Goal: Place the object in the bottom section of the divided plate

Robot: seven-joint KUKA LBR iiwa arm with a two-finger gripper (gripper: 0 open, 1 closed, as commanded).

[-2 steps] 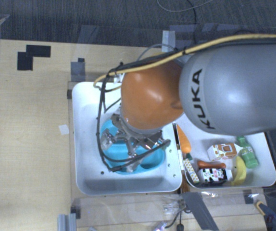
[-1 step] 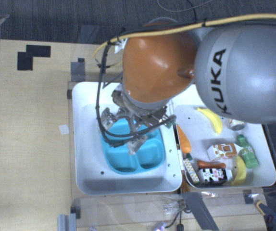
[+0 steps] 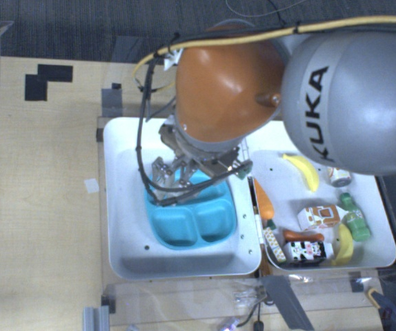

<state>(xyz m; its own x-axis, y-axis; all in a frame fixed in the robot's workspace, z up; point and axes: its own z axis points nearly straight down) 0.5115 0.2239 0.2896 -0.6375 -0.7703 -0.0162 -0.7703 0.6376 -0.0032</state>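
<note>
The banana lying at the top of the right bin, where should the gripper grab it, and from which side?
Judging from the camera view, the banana lies flat and alone on the right bin's floor, curving down toward the can. Best bet: come straight down from above and pinch across its narrow width at mid-length, where it looks thickest and clear of neighbours.
</note>
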